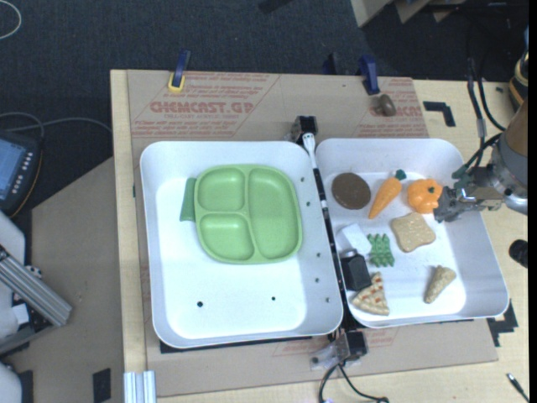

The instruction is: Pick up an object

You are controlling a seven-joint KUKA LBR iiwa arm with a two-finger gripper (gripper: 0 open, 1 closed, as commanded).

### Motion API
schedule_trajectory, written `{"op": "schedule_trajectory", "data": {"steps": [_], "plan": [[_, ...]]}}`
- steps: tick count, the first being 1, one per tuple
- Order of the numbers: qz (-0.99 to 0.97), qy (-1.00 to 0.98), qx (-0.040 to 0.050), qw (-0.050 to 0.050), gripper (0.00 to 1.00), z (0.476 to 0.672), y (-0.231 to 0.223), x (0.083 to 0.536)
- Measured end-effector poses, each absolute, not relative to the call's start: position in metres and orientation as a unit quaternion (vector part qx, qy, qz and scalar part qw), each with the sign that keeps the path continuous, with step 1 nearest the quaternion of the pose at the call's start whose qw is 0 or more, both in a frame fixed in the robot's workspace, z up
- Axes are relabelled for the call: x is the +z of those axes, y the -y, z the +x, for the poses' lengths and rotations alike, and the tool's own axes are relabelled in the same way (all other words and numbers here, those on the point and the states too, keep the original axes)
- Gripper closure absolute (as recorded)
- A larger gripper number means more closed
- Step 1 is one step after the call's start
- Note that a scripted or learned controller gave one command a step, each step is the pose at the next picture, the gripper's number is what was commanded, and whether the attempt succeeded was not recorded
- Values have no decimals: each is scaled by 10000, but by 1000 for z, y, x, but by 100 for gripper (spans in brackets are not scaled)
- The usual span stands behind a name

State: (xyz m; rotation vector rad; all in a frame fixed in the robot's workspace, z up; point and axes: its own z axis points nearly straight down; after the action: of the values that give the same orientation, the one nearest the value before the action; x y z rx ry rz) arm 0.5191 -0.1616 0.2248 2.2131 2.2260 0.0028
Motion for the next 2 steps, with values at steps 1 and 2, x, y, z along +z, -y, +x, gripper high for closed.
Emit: {"op": "schedule_trajectory", "data": {"steps": [1, 2], "plan": [[7047, -7095, 11, 7, 100, 540, 109, 219], [7043, -7099, 18, 8, 100, 546, 47, 231]]}}
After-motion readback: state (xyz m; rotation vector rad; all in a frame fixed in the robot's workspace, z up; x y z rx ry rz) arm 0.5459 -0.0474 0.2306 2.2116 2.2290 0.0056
